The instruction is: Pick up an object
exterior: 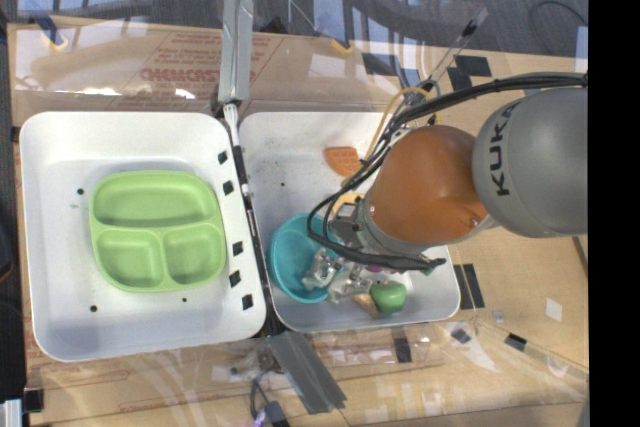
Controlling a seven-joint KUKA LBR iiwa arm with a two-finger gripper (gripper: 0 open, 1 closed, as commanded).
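Note:
My gripper point(340, 280) hangs low over the front of the right bin point(290, 140), under the orange wrist band. Right beneath and left of it lies a teal bowl point(288, 260). A green round object point(389, 296) sits at the gripper's right, close to the bin's front wall, with a tan piece partly hidden under it. An orange flat piece point(342, 158) lies farther back in the same bin. The arm covers much of the bin's right half.
The left bin point(50, 215) holds a light green divided tray point(157, 229). A metal divider with black clips point(236, 205) runs between the bins. Cables loop over the arm near the right bin's back wall.

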